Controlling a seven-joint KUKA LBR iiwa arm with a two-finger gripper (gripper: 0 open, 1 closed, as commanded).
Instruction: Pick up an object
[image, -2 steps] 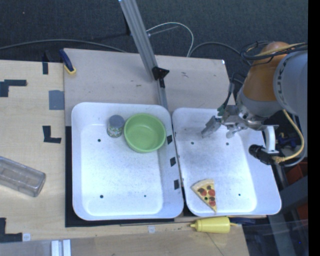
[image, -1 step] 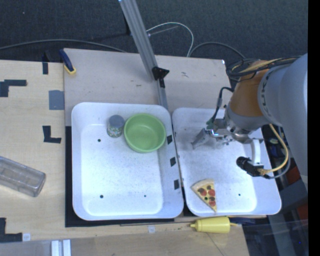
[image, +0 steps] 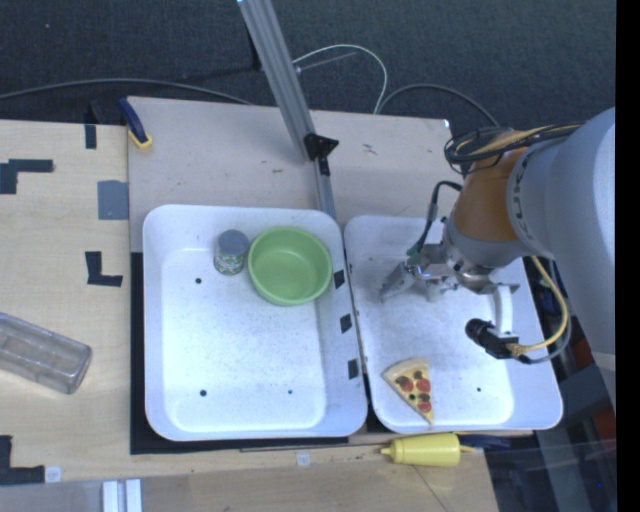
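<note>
The claw (image: 395, 284) hangs low over the upper part of the right bin (image: 530, 405), pointing toward the divide between the two bins; its fingers look spread with nothing between them, though they are small and blurred against the speckled floor, so I cannot tell their state for sure; no object is lifted, so the pick is not yet made. The nearest candidate is the pizza slice (image: 412, 386), lying flat on the same bin's floor, below the claw and a little to its right, apart from it; across the divide to the claw's left, in the left bin (image: 165, 400), sit the green bowl (image: 290, 265) and, touching its far side, a small can (image: 231, 252). A yellow bottle (image: 425, 450) lies on the surface (image: 200, 160) just past the right bin's near rim. What is left, as I judge it: settle on one object, descend over it, close, and raise it.
</note>
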